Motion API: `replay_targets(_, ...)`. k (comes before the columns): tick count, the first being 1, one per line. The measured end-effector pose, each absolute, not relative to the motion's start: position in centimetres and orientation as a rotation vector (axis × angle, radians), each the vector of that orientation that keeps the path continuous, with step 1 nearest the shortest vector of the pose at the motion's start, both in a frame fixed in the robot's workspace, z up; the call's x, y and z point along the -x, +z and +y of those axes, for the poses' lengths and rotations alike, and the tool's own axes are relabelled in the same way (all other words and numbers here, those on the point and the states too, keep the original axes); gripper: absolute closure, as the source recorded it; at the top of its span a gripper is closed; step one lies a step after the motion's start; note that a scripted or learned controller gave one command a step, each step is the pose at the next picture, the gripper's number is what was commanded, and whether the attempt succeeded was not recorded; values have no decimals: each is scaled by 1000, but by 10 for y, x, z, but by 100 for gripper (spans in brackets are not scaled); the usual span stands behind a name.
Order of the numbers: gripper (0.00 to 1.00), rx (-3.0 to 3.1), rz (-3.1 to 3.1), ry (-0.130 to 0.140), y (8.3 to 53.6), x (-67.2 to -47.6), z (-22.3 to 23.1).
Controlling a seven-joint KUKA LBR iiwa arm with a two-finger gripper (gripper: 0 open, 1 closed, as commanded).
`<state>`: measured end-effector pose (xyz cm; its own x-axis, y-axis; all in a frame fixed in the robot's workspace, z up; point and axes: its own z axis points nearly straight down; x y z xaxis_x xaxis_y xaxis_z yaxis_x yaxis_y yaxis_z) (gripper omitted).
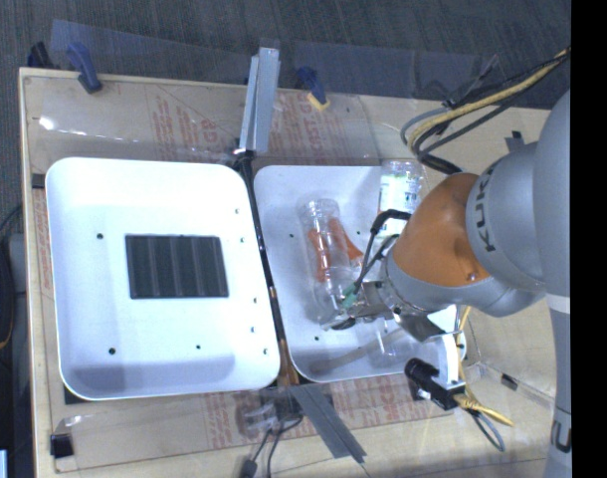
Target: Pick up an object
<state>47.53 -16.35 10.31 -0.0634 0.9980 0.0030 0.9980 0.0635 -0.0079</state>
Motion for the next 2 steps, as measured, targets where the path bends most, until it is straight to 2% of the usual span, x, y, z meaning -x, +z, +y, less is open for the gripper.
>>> replay_targets(1, 100, 2125, -2309, 3, 223, -519, -181)
replay_targets(2, 100, 1968, -2444, 4, 191, -561, -181)
